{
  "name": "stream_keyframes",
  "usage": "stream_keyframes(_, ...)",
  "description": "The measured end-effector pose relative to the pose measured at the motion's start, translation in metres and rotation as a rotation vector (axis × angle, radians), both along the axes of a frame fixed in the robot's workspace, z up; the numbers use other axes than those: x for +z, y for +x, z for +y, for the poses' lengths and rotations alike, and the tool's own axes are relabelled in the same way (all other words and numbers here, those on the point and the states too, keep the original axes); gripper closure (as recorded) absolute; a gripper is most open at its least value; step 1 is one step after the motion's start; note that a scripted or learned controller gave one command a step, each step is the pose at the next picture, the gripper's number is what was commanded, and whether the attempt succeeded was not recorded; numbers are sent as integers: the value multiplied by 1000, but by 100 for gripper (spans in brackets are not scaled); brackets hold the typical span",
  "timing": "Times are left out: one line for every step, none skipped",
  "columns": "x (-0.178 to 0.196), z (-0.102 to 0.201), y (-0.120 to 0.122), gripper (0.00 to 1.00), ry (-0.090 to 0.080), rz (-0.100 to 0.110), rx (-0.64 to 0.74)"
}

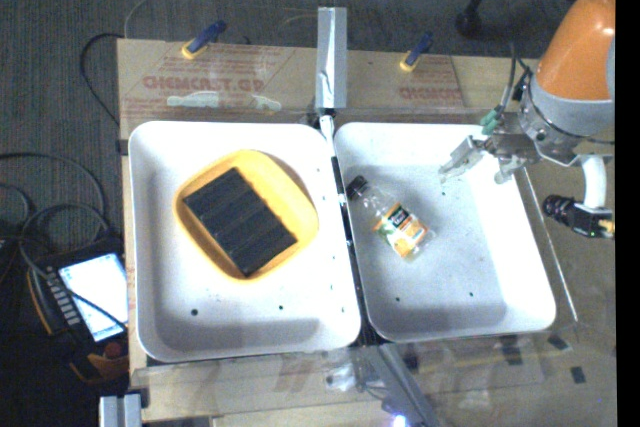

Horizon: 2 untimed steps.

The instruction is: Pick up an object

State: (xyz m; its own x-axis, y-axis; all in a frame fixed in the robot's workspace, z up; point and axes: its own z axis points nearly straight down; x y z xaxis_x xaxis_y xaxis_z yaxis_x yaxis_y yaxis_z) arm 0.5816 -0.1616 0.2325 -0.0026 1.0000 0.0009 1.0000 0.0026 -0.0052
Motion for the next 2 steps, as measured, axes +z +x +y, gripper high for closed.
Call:
stream_keyframes(-131, 36, 3, 0, 0, 1, -19)
stream_keyframes(-142, 61, 60, 0, -5, -18, 104)
